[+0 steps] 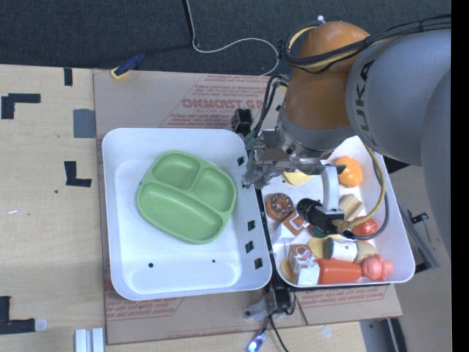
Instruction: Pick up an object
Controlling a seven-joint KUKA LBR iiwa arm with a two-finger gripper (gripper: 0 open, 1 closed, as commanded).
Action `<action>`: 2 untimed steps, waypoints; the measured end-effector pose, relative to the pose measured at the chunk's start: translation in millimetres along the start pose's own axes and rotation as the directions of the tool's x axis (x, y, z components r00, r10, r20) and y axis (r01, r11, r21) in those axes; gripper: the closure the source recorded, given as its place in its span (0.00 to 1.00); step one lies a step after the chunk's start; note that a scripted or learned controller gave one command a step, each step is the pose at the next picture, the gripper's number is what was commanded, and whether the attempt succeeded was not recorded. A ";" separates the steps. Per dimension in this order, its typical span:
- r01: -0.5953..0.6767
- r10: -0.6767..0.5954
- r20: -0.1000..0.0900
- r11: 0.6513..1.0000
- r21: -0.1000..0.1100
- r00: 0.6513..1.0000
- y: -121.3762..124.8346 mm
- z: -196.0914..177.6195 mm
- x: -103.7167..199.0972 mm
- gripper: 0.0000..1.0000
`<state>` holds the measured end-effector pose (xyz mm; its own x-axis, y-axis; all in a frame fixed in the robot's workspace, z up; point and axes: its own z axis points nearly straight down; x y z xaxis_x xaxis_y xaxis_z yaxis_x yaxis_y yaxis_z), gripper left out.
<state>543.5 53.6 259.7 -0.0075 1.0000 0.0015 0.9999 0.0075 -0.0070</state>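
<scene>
At the near end of the right bin (393, 205) lie a long orange toy (341, 273), a pink toy (378, 268) touching its right end, and a small printed box (301, 262) at its left. These are packed tight, so they look like poor first choices.

A little farther, by the bin's left wall, the brown doughnut (279, 206) lies flat with bare white floor on its near-left side. I judge it the likeliest object to pick, since it sits just near of the gripper (275, 166). A red tomato (367, 228) lies well to its right.

The gripper hangs low over the far-left corner of this bin, close to the wall between the two bins. The wrist hides its tips, so I cannot tell whether it is open or closed, and nothing shows in its grasp.

To do the step well, it should come toward the near side until centred over the doughnut, keep off the dividing wall, descend straight, and close across the ring's width.

Farther right are a yellow piece (297, 177) and an orange fruit (350, 171). The left bin (183, 271) holds a green divided plate (187, 196).
</scene>
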 end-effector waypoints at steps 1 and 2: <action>-0.004 0.004 0.001 1.000 -0.003 1.000 1.7 -11.5 -3.7 1.00; -0.003 0.003 0.001 1.000 0.000 1.000 1.5 -20.4 -3.2 1.00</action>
<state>545.2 50.4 280.1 -0.0050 1.0000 0.0006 1.0000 0.0050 -0.0068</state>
